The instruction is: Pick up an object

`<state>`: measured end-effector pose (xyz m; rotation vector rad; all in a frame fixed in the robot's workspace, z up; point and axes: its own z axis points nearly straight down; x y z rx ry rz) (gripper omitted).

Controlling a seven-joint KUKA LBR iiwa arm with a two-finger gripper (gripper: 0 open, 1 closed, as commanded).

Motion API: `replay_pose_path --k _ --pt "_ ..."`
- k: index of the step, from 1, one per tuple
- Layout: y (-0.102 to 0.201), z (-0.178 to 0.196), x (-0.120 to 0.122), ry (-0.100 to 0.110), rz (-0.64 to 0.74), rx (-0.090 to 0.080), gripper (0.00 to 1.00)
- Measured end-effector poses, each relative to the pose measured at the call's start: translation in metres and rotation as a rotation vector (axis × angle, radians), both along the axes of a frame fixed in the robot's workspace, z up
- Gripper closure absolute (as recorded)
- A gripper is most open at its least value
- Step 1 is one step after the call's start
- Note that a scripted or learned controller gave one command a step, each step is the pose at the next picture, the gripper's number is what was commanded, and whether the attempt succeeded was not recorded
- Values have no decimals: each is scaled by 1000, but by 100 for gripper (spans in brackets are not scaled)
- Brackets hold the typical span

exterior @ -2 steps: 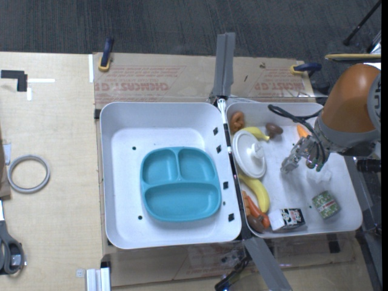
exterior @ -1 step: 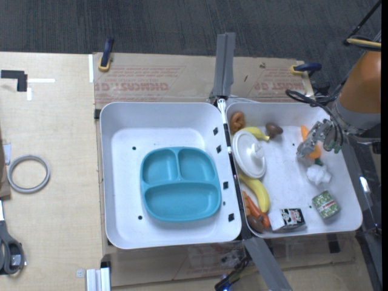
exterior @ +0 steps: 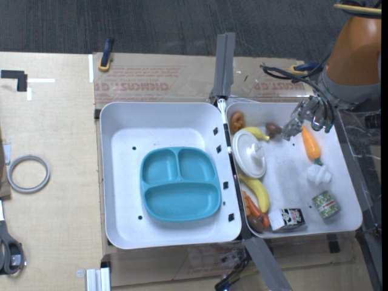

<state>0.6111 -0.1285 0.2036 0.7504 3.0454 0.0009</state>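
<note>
we are hovering the gripper (exterior: 295, 128) low in the right bin (exterior: 348, 162), finger state we cannot tell, nearing the carrot (exterior: 310, 144); next comes lining up.

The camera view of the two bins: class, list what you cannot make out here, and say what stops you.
- Gripper in the camera view: too small and blurred to tell whether its fingers are open or shut.
- Banana: its middle is hidden under the white lid.
- Small carton: print too small to read.
- Scissors: cut off by the left edge.
</note>
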Motion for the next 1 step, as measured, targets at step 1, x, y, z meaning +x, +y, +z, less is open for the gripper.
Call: replay_pose_path --k 1 --pt "0 -102 -38 4 149 0 100"
